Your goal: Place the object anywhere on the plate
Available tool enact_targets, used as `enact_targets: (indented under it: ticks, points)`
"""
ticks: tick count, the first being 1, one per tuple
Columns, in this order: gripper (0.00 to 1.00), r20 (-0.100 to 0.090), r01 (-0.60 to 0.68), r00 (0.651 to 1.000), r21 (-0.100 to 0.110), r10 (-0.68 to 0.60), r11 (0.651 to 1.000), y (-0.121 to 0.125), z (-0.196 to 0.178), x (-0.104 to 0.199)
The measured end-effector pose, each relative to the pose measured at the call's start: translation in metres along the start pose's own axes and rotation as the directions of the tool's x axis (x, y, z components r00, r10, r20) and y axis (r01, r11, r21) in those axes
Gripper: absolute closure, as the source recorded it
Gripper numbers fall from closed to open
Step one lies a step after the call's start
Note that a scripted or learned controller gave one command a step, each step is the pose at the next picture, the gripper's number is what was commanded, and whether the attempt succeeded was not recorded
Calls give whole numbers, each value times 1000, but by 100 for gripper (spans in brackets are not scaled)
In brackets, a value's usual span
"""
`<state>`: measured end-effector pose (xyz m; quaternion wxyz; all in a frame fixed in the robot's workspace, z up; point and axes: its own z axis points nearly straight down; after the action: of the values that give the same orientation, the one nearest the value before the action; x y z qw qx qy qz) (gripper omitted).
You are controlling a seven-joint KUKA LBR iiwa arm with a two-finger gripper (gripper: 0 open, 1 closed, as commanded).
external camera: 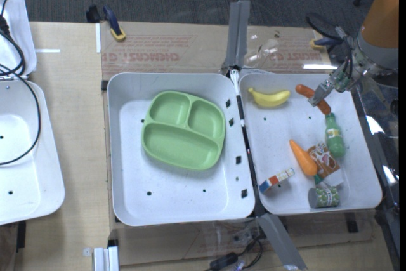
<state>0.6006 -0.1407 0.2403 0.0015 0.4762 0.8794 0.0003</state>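
Observation:
A green divided plate (184, 130) lies in the left bin (127, 193), with nothing on it. The right bin (365, 197) holds a yellow banana (269, 97), a red-orange sausage (305, 91), a green bottle (334, 138), a carrot (303, 157), a small printed carton (326, 160), a green can (325, 196) and a small multicoloured block (276, 180). My gripper (320, 98) reaches in from the upper right, low over the far part of the right bin. Its tip sits right at the sausage and covers the sausage's middle.
A grey divider post (237, 35) stands between the bins at the back. A white tub with black cables (19, 130) sits at the left of the bench. A blue-handled clamp (113, 23) lies at the bench's back edge.

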Motion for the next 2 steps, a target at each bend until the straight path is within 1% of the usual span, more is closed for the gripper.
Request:
enact_targets:
  ticks: [1, 2]
  points:
    - [100, -3, 151, 989, 2, -151, 989, 78, 30, 75]
    - [100, -3, 320, 947, 2, -320, 947, 89, 26, 180]
